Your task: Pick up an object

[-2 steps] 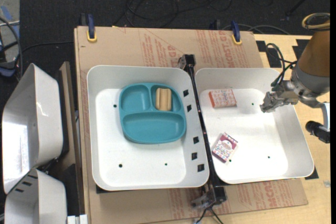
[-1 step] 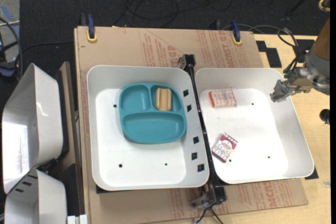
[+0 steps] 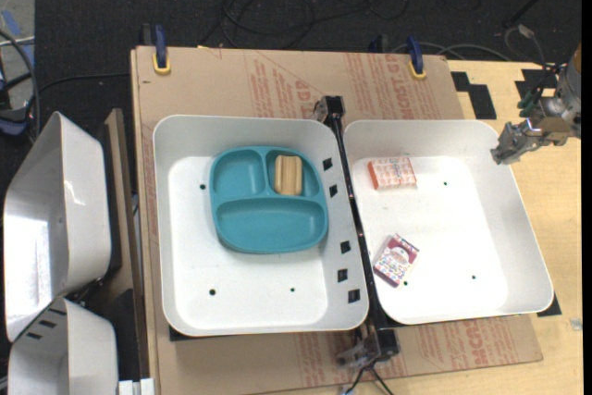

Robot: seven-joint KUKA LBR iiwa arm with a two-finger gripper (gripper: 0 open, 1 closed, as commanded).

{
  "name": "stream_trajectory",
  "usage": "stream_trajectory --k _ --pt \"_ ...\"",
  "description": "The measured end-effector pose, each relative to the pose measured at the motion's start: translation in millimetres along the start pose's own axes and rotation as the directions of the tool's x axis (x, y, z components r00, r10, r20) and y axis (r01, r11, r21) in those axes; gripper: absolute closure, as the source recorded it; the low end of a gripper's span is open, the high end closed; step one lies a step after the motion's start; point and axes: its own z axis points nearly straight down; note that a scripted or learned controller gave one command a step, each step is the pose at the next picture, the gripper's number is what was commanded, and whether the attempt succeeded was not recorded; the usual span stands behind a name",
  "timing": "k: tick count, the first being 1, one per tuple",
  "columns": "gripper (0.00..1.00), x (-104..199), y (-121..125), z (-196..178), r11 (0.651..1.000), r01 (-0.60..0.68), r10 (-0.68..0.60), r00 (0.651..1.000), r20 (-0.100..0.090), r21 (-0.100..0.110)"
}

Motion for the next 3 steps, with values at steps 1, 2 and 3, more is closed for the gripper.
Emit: stream_trajectory --k 1,2,3 --pt "1.0 41.5 -10.8 2.2 1.0 0.001 -0.001 1.0 -0.002 0.005" --pt "1.0 98.5 -20.6 -3.1 1.0 0.003 -0.003 1.0 -0.003 0.005" --pt "1.0 153.3 -35.0 8.2 1.0 0.002 -0.002 1.0 -0.003 0.006"
